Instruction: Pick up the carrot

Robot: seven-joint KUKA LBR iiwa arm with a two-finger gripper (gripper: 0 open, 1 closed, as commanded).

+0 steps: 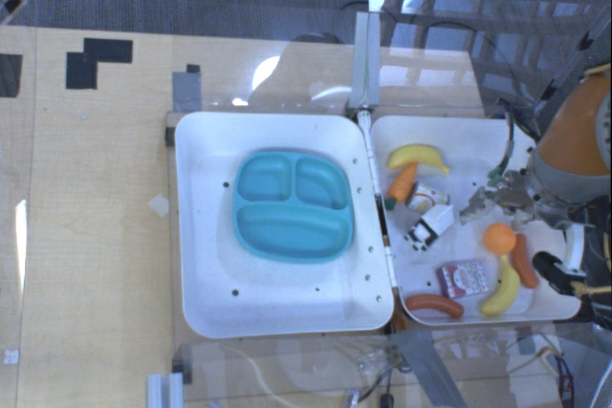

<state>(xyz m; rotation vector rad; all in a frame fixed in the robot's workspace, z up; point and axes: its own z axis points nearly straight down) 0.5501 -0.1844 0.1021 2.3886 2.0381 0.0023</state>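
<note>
The carrot lies in the right bin, near that bin's left wall, tilted with its top end just under a yellow banana and its lower end beside a small white carton. The end effector hangs over the middle of the same bin, to the right of the carrot and well apart from it; its metal fingers point left and appear to be spread, with nothing seen between them, though the view is too coarse to be sure how far open they stand. Just below the end effector sits an orange, touching a reddish sausage and a second banana toward the bin's lower right corner. A black-and-white carton lies below the carrot, a maroon packet sits lower still, and another sausage rests along the bin's front rim. The left bin holds a blue divided plate at its centre. Both bins stand on the pale wooden counter.
</note>
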